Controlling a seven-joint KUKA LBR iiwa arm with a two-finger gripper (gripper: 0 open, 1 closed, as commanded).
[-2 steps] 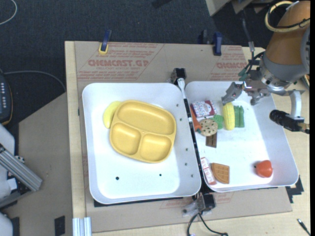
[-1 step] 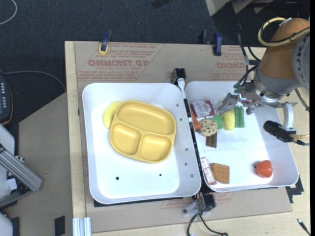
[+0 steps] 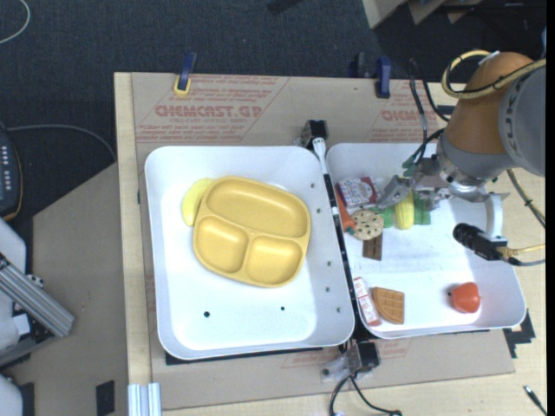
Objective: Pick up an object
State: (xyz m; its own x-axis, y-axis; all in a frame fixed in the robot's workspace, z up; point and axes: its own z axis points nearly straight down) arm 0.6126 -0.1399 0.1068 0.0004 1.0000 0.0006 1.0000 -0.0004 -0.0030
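While upright in the right bin, corn cob beside tool (grip state unclear).

We are looking at a robotics lab. The surface is a board still under printed protective paper, held by clamps at its far edge. Two white bins sit side by side on it, cables trail off its near edge, an aluminium rail stands at left, and dark carpet lies beyond.
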